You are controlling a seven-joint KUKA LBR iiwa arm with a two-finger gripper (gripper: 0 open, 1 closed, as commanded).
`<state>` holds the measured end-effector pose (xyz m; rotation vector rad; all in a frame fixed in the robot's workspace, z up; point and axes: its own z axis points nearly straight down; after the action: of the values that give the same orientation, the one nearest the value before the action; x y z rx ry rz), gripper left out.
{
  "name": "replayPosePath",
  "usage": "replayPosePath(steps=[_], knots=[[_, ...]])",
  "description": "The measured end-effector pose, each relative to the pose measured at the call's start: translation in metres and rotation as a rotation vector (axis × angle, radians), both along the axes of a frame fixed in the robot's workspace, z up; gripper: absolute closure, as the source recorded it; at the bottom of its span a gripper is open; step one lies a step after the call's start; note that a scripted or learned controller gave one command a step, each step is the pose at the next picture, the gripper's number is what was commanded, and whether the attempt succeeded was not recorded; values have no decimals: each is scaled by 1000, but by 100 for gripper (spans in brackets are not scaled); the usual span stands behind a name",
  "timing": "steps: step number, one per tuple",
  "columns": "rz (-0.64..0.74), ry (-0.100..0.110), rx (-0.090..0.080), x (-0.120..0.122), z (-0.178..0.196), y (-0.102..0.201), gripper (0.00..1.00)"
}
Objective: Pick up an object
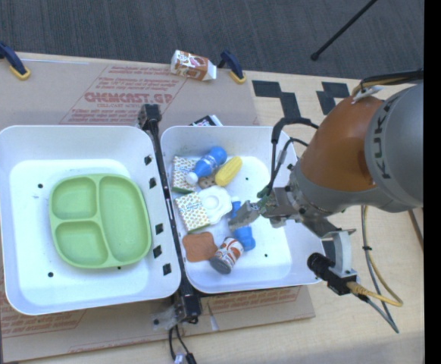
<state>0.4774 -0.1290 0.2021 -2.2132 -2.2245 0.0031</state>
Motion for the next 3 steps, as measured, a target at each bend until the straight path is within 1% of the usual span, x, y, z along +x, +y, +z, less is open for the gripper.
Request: replayPosePath(steps=[1,2,3], knots=[[2,-3,0,112,-110,-27,0],[6,-1,-2,112,-100,-27,100],[0,1,0,91,-70,-20,100]])
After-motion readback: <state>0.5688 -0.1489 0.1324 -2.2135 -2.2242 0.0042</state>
